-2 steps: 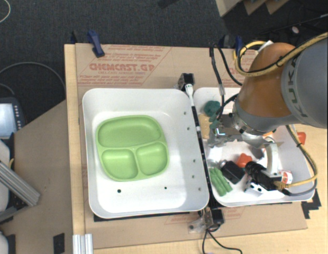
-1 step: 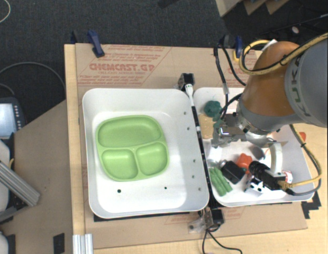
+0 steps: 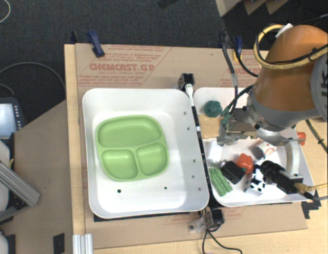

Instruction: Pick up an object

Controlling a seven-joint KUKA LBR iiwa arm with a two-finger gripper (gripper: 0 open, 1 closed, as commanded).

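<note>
Writing: "CHEMCAST G P" is read in red block letters on the brown sheet (image 3: 127,62) laid under both bins; the smaller red lines above and below it are too fine to be read. A fragment of similar red print is seen on the sheet behind the right bin, illegible. No brand or label is made out on any item in the bins

Left bin (image 3: 174,189): one green divided plate (image 3: 133,146) is laid flat in it, with one long compartment and two small ones

Right bin (image 3: 270,197): the gripper (image 3: 234,134) is positioned over the upper middle of this bin, at the end of the arm (image 3: 291,73) reaching in from the right. Whether it is open or closed cannot be told, the tip being blurred and partly masked by the wrist; nothing is seen held in it

Candidate objects, located relative to the gripper:
- teal round object (image 3: 211,108): just beside the gripper, up and to its left, near the bin's far left corner
- orange piece (image 3: 245,162): near, on the camera side of the gripper, apart from it
- black block (image 3: 233,172): touching the orange piece on its lower left
- green bundle (image 3: 219,181): along the bin's left wall, just beside the black block
- black-and-white spotted piece (image 3: 256,185): near the front wall, right of the black block

All five are seen resting on the bin floor
</note>
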